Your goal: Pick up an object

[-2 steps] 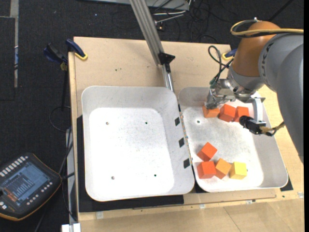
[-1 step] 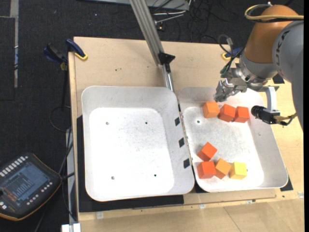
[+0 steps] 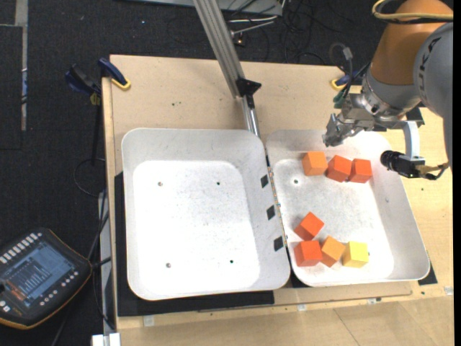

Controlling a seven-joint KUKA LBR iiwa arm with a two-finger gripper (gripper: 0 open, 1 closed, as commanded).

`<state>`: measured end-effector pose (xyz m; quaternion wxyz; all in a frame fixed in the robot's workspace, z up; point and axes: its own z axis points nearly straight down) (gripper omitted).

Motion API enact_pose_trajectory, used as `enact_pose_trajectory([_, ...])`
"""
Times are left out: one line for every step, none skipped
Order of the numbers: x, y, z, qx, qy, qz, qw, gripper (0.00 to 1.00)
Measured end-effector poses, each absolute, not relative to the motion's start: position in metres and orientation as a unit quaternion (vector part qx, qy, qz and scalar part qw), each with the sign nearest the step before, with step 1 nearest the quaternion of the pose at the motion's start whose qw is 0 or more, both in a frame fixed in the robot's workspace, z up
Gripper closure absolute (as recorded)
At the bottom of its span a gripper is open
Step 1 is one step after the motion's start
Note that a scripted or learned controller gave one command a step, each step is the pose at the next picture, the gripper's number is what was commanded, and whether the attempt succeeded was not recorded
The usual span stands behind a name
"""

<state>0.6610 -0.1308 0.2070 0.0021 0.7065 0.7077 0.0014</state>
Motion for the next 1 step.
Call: enact_pose_trajectory([0.6566, -0.0769, 0.2233, 0.704, 0.71, 0.0012, 0.0, 1.0])
